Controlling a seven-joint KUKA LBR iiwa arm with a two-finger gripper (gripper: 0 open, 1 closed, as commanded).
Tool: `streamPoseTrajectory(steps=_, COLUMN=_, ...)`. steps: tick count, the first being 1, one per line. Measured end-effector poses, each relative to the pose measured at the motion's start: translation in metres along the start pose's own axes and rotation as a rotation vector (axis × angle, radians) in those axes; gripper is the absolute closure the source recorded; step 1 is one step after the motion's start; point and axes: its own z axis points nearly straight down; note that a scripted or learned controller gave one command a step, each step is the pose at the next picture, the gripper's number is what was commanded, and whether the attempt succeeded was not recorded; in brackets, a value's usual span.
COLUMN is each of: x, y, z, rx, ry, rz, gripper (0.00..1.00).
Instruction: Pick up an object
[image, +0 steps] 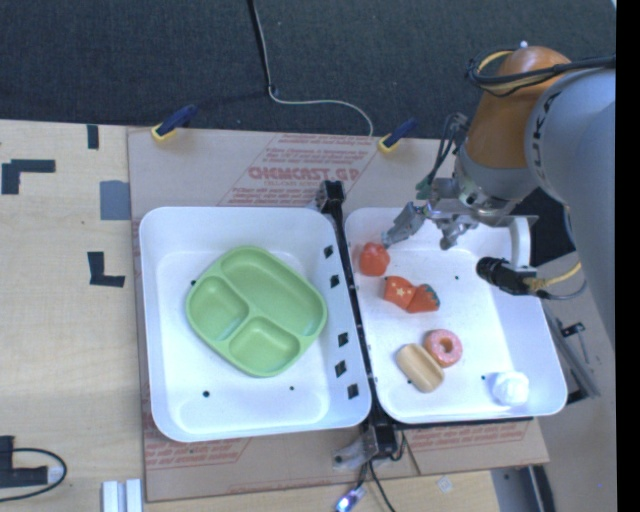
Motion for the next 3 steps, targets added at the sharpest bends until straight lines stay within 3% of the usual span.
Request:
streamPoseTrajectory(steps=1, x=0.003, y=-0.043, z=0.112, rx=0.005, ry=-0.001, rz=0.001, gripper=0.0)
streamPoseTrajectory(steps=2, x=-0.074, y=-0.076, z=0.105, rx=-0.002, ry=-0.003, rz=0.007, gripper=0.0)
streamPoseTrajectory(steps=3, x=-0.055, y=-0.134, z=0.105, rx=-0.003, ry=-0.001, rz=0.002, gripper=0.0)
